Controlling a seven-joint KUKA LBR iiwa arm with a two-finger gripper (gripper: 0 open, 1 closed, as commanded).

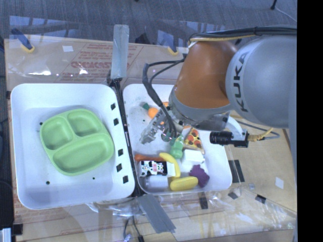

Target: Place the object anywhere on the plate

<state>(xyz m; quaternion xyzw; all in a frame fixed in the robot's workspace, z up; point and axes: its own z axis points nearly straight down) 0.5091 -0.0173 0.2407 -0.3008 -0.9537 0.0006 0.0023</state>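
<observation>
A green divided plate [76, 140] lies in the left white bin [30, 185], with nothing on it. My gripper [153, 130] hangs low inside the right bin [222, 173], over its middle left floor. It is just below a small orange piece [152, 112] and to the left of a green bottle [176, 147]. The wrist and the orange band above hide much of the bin's back part. I see nothing lifted from the bin floor.
Toy food crowds the right bin's front: a pizza slice [193, 139], a banana [169, 158], a white block [192, 158], purple grapes [201, 175], a yellow piece [183, 183] and a black-and-white carton [153, 168]. A ridge [122, 135] divides the bins.
</observation>
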